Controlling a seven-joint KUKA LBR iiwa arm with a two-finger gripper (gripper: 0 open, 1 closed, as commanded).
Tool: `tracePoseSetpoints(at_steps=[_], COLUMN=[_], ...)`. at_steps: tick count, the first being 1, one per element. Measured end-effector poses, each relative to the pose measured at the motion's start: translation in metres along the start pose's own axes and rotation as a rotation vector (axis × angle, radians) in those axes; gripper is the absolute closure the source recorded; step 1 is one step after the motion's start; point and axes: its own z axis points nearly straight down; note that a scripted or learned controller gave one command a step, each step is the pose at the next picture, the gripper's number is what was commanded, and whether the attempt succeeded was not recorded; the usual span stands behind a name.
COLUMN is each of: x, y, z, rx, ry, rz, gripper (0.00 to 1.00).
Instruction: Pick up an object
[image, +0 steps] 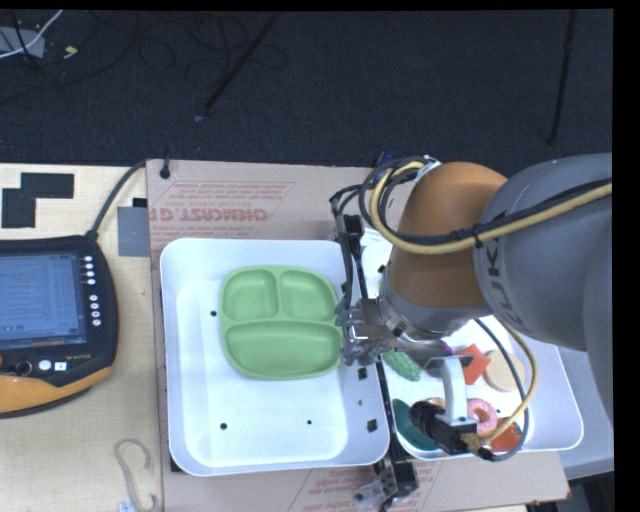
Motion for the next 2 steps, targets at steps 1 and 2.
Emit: tracePoseSetpoints(at_steps=[1, 2], x=[-0.006, 0.001], y=[-0.011, 0.006], z=[0.013, 0.016], rx=[0.003, 0.001], ry=[-0.002, -0.001], rz=[0.003, 0.003], gripper=[1.00, 1.00])
